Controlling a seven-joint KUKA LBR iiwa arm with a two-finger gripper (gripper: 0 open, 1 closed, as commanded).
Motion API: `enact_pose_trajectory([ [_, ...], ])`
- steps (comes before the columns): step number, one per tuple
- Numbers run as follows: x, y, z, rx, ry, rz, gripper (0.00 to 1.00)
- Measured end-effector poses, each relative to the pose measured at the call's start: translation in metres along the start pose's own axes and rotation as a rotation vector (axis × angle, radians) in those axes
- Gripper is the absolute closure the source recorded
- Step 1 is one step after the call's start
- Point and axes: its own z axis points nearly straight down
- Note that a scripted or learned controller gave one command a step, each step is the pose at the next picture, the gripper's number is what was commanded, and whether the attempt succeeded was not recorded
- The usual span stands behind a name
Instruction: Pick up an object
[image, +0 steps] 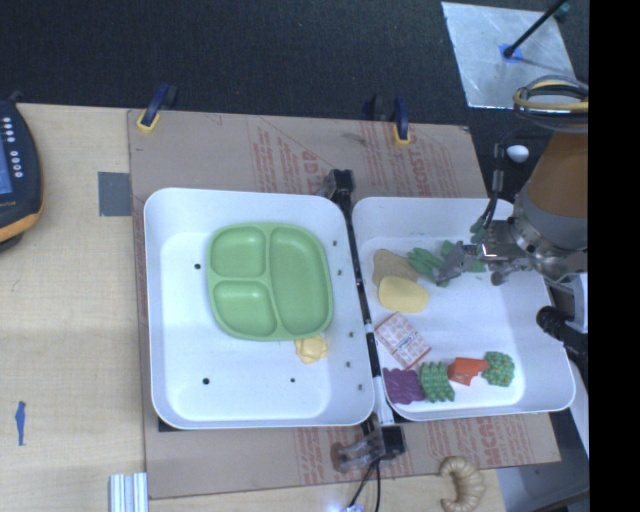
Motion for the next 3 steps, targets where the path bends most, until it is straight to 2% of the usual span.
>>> enact_pose_trajectory([
  [1,0.036,0.027,0.031,0.000,-0.001,-0.002,0.00],
  [2,0.037,0.040,0.079,0.002,-0.001,-0.003,0.00],
  [3,0.028,0.077,0.103,-0.010,-0.004,-0.002,0.00],
])
